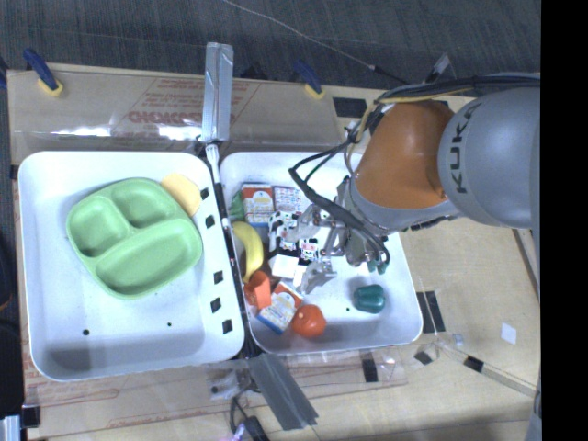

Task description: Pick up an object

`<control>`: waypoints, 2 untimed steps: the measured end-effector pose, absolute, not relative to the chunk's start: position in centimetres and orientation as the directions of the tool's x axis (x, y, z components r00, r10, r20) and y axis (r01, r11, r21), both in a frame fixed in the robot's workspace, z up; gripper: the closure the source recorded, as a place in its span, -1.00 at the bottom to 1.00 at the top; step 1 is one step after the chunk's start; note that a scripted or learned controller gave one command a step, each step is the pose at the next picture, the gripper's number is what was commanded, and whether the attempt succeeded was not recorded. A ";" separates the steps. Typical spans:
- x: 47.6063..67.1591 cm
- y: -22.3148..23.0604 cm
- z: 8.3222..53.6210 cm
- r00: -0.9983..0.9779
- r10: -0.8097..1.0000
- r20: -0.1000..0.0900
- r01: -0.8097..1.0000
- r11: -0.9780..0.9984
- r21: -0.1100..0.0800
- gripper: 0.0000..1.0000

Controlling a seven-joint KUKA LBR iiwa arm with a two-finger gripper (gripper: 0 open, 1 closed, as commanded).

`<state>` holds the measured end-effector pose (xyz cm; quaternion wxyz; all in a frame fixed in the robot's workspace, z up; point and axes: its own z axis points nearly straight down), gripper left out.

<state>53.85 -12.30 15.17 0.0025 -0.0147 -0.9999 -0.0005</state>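
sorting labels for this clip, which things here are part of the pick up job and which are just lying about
Part of the job:
- gripper, low in the right bin
- banana
- green pepper
- tomato
- small cartons

Just lying about:
- green divided plate in the left bin
- yellow piece beside the plate
- blue clamps on the bench edge

The arm is a thick, rounded grey casing carrying black "KUKA" lettering, with a broad, glossy orange band next to it toward the wrist. Black cables loop out from the orange section and curve along toward the tool. The tool is a compact cluster of silvery metal and black parts with small white patches.
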 end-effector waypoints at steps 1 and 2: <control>56.4 -10.9 12.4 -0.999 0.003 -0.040 0.003 1.000 -0.009 -1.00; 60.3 -9.4 9.9 -0.937 -0.348 -0.016 -0.348 0.938 -0.010 -1.00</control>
